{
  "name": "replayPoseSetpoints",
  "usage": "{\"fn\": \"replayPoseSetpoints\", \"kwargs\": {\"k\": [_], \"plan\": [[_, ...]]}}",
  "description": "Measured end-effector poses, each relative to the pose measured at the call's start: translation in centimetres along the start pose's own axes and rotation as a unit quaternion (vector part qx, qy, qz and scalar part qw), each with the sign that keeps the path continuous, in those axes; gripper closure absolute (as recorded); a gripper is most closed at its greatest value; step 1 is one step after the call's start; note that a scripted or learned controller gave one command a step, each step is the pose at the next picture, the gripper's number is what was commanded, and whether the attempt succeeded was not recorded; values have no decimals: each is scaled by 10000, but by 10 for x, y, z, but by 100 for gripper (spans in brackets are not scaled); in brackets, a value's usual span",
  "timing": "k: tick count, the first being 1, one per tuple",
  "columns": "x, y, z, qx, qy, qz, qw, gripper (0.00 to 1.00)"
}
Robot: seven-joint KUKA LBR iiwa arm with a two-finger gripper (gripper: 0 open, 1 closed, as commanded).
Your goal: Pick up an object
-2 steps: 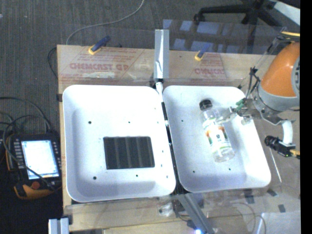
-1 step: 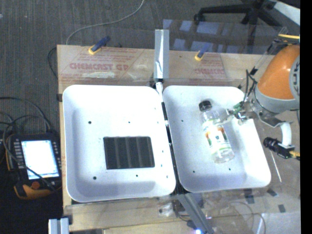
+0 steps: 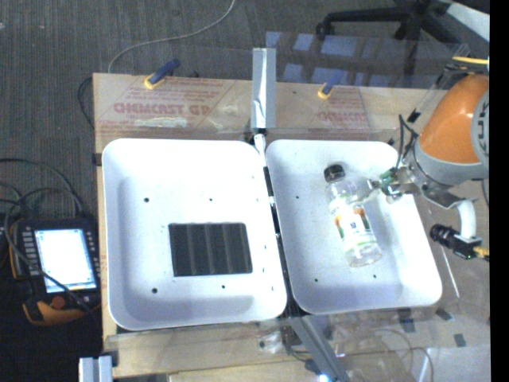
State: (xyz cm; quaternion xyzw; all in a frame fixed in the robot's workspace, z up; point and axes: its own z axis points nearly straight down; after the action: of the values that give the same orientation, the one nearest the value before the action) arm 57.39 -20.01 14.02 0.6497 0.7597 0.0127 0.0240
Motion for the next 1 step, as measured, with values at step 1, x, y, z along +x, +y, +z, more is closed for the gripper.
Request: {"fn": "replayPoseSetpoints", "kwargs": {"k": [1], "plan": [[1, 0, 0, -9, 1, -195, 9998, 0]]}}
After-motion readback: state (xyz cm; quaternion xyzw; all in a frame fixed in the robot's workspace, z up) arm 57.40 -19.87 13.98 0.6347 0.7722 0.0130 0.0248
